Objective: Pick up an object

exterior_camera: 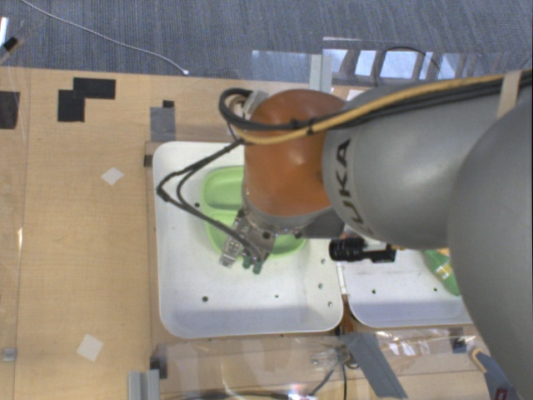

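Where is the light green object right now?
In the camera view, the light green object lies in the left bin, toward its upper middle, partly hidden beneath the arm's orange band and the gripper.

The grey arm point(416, 182) bears the brand lettering "KUKA" in black. The lettering runs vertically along its casing.

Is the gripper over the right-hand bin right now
No, the gripper hangs over the left bin, at the edge of a green object lying in that bin.
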You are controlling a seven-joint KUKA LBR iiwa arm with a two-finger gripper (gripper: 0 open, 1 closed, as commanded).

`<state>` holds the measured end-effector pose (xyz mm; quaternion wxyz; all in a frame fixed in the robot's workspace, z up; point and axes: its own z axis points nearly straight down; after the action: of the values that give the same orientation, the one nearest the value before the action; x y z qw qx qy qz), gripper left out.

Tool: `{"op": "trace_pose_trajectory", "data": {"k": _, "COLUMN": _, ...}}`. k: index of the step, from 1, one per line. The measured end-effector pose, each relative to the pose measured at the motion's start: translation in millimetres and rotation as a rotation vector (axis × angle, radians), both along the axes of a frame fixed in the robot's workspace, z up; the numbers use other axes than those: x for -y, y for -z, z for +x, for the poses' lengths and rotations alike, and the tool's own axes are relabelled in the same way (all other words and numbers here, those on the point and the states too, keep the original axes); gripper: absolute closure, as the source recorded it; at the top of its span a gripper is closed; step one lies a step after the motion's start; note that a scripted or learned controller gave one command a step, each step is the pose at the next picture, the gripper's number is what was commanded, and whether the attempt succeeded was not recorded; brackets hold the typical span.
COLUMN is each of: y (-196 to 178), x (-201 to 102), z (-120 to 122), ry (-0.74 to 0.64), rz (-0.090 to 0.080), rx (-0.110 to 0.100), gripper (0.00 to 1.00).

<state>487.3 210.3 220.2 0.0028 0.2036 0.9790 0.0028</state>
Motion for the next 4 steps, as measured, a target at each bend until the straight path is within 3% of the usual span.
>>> {"op": "trace_pose_trajectory", "data": {"k": 1, "y": 1.0, "x": -19.9, "z": 0.1, "ry": 0.325, "rz": 0.0, "rx": -0.003, "gripper": 1.0}}
{"op": "trace_pose_trajectory", "data": {"k": 2, "y": 6.7, "x": 4.4, "z": 0.3, "ry": 0.666, "rz": 0.0, "rx": -0.005, "gripper": 1.0}}
{"op": "trace_pose_trajectory", "data": {"k": 3, "y": 13.2, "x": -7.7, "z": -0.5, "ry": 1.147, "rz": 0.001, "rx": -0.008, "gripper": 1.0}}
{"op": "trace_pose_trajectory", "data": {"k": 4, "y": 60.7, "x": -8.0, "z": 25.2, "ry": 1.764, "rz": 0.001, "rx": -0.009, "gripper": 1.0}}
